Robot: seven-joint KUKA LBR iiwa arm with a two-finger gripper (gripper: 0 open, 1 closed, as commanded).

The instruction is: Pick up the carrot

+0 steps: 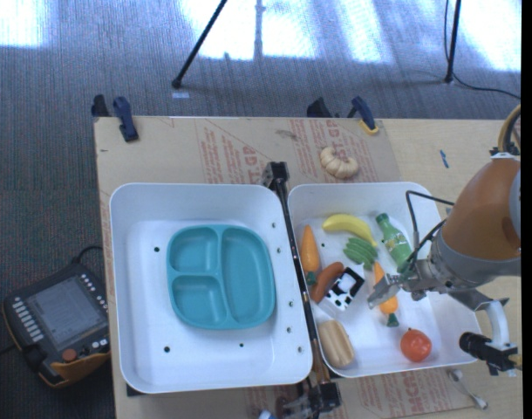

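A small orange carrot (386,302) with a green top lies in the right bin (423,195), near its middle right. My gripper (392,290) is down over it, coming in from the right below the orange wrist band. Its dark fingers (376,298) stand apart on either side of the carrot, so it is open, and the carrot rests on the bin floor, partly hidden by them. A second, longer orange carrot-like piece (310,246) lies by the bin's left wall.
The right bin also holds a banana (349,225), a green bottle (393,241), green pods (362,251), a red sausage (327,280), a black-and-white block (343,289), a bun (337,344) and a tomato (415,345). A teal divided plate (221,276) sits in the left bin (131,234).
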